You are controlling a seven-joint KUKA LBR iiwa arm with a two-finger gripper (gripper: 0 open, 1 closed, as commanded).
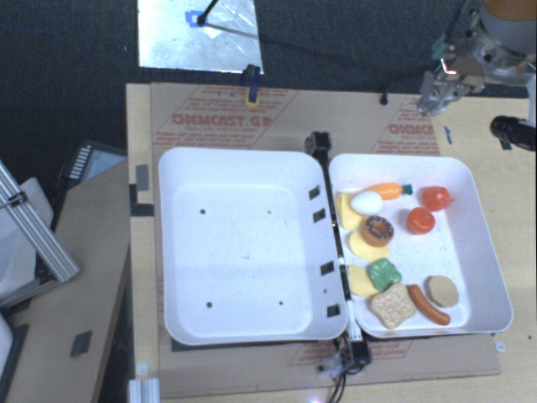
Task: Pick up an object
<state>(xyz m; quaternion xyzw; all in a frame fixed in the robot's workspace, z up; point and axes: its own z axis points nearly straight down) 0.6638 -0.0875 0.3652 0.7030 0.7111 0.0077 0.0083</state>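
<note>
- The task names no single thing, so any of the toy foods in the right-hand shallow white plastic bin will serve; all of them lie below and to the left of the grey two-finger gripper as the camera sees it, towards the near edge of the bench.
- Closest to the gripper are the two round red tomato-like pieces: one near the bin's far wall, the other just beside it, a little farther in.
- The orange toy carrot with a green tip lies with its long axis running across the bin, left to right, its blunt end touching the white toy egg.
- Farther from the gripper comes the brown round doughnut-like piece, resting on a pale yellow flat slice.
- Farthest off, at the bin's near end, sit the green leafy piece, the tan square cracker, the red-brown sausage, lying on a diagonal, and the beige round bun touching it.
- The gripper hangs outside the bin, beyond its far rim, over the brown cardboard sheet; nothing shows between its jaws, and whether they are parted or closed I cannot tell.
- By my judgement the reach has not begun: the arm must travel inward over the far rim and descend.
- The tomatoes look the easiest, being nearest and clear of neighbours.
- The left-hand shallow white plastic bin lies well apart from the gripper.
</note>
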